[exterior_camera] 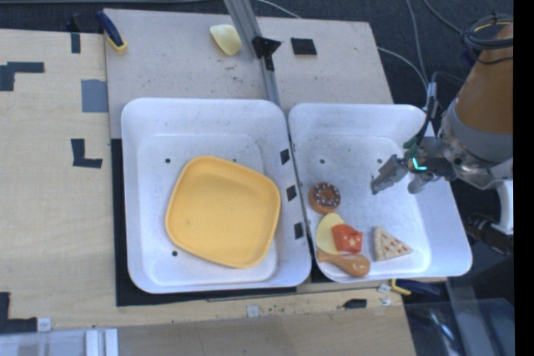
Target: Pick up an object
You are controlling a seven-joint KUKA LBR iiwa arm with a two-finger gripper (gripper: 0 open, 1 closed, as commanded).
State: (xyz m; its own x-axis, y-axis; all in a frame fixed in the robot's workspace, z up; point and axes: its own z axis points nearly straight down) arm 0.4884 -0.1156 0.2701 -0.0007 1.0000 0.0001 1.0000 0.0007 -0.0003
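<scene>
Hand (400, 177) hovers over right bin (359, 122), fingers spread, nothing btwn them. Targets sit near front: donut (324, 197), red piece (348, 238), pizza slice (389, 245). Slice stands apart w/ room around it, so best bet: center above, drop straight, then close.
</scene>
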